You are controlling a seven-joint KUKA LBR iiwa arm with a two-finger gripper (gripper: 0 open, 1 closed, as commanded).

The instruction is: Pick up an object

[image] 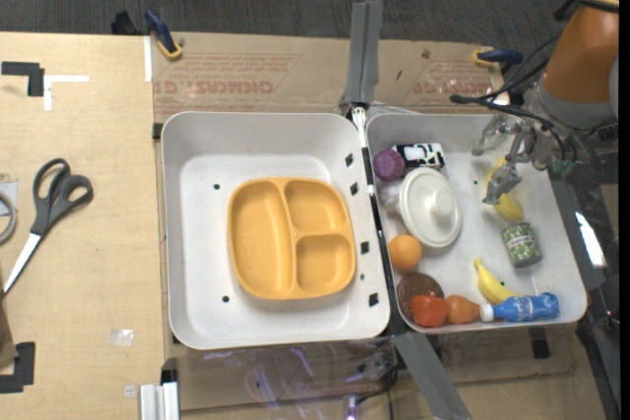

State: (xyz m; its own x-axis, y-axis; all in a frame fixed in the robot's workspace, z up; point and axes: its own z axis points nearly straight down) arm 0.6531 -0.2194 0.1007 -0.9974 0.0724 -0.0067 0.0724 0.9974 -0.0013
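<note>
My gripper (503, 174) hangs over the back right part of the right bin (563, 211), just above a small yellow fruit (510, 206). Whether it touches the fruit is unclear. A green can (521, 244) lies just in front of the fruit. Further forward are a banana (490, 281) and a blue bottle (522, 308). To the left of the gripper sit a white lidded bowl (431, 205), a purple object (389, 163) and a black-and-white box (421, 153).
An orange (405, 252), a brown round item (420, 287), a red tomato (429, 311) and an orange piece (463, 310) crowd the right bin's front left. The left bin (187, 211) holds a yellow divided plate (292, 237). Scissors (49, 202) lie on the bench at far left.
</note>
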